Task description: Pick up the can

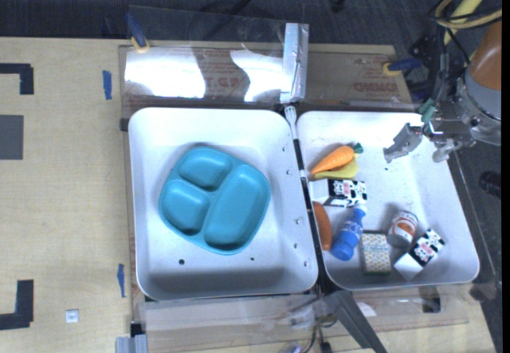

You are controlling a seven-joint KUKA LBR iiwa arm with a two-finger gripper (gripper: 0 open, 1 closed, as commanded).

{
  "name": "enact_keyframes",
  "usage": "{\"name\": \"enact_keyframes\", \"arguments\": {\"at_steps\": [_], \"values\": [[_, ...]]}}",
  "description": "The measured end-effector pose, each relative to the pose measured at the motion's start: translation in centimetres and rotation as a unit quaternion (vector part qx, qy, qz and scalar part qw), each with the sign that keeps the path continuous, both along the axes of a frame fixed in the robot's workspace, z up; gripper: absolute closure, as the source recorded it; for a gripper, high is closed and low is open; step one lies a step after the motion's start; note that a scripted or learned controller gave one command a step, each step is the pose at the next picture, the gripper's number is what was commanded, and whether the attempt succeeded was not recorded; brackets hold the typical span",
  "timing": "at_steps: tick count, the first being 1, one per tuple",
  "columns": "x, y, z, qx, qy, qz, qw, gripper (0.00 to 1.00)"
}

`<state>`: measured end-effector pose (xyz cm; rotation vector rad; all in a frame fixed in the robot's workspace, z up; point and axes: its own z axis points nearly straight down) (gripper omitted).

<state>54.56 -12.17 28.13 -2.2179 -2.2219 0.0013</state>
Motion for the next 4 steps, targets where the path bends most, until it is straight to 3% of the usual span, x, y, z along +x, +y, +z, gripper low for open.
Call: {"name": "enact_keyframes", "arguments": {"at_steps": [1, 2, 3, 4], "values": [[-3.2, 6.1, 15.2, -0.001, -0.003, 0.118, 0.993, 0.0], [-6.6, 13.8, 12.6, -0.0001, 0.001, 0.049, 0.9988, 0.0], [-6.6, 12.8, 12.4, -0.0007, 0.001, -0.112, 0.9938, 0.0], [-4.0, 23.4, 15.3, -0.0007, -0.001, -0.15, 0.9887, 0.0]]}}
